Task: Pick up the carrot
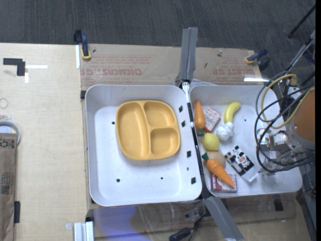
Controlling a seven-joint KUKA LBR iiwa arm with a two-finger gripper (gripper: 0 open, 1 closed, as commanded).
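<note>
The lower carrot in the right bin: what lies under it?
The lower carrot lies across a flat red-and-white packet, which shows below its tip. The part of the packet under the carrot is covered.

The bench (40, 134) is viewed from one fixed camera set above it, angled down at a slant. Both white bins (95, 149) are framed from moderate height, side by side.

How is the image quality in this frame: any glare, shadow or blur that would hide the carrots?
Camera view: even, soft lighting; mild glare on the glossy white right bin; both orange plastic carrots, the upper and the lower, are sharp and unshaded; the orange-banded grey arm at the right edge looks slightly blurred; the yellow three-compartment plate casts faint shadow only.
</note>
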